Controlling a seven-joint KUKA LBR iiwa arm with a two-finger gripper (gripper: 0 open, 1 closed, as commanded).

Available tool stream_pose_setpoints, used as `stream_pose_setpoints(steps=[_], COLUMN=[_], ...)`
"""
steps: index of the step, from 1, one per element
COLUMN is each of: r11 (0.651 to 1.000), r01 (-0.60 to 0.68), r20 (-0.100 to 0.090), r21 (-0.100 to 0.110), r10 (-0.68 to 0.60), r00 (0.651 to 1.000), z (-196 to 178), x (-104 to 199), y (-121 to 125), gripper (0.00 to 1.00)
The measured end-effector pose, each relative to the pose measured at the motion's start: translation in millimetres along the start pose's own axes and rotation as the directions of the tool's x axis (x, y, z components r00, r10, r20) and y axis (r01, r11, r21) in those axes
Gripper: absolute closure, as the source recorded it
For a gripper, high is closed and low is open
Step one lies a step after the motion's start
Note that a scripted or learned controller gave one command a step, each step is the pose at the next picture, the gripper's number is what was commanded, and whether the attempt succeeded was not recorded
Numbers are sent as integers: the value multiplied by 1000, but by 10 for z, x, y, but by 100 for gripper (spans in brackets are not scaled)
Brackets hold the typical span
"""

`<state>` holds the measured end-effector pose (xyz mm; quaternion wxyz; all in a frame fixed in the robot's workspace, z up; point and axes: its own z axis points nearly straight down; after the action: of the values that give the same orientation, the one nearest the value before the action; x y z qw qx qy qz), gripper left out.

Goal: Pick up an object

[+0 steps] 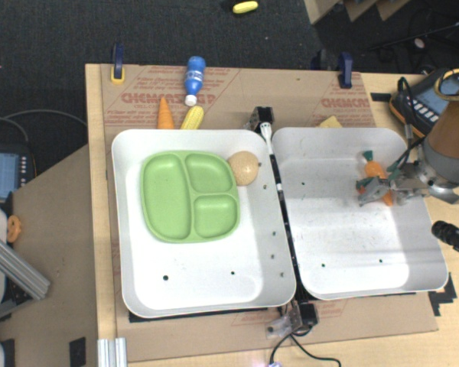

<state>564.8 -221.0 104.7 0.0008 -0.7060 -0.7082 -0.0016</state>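
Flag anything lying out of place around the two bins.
Three toys lie on the bench behind the left bin rather than in it: a blue-capped bottle, a carrot and a corn cob. A yellow item lies on the dark floor beyond.

1. Both bins are plain white: the left bin (pixel 138 281) and the right bin (pixel 352 274), each dotted with a few small dark specks.
2. The divided plate (pixel 190 196) in the left bin is light green.
3. At the plate's 2 o'clock sits a tan ball (pixel 244 167).
4. At 12 o'clock beyond the left bin lie a blue-and-white bottle (pixel 193 79), an orange carrot (pixel 164 115) and a yellow corn cob (pixel 192 118).
5. The bench (pixel 306 90) is pale brown with faded red lettering.
6. The arm (pixel 447 140) is grey and orange.
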Motion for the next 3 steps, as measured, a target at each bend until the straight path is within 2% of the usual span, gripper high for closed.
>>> stream_pose_setpoints(steps=[1, 2, 3], r11=[1000, 1000, 1000], r01=[2, -1, -9], r20=[5, 6, 14], r21=[-4, -5, 24], r10=[-2, 1, 9], r00=[1000, 1000, 1000], z=[208, 92, 159], x=[339, 320, 991], y=[495, 481, 996], gripper=[0, 100, 100])
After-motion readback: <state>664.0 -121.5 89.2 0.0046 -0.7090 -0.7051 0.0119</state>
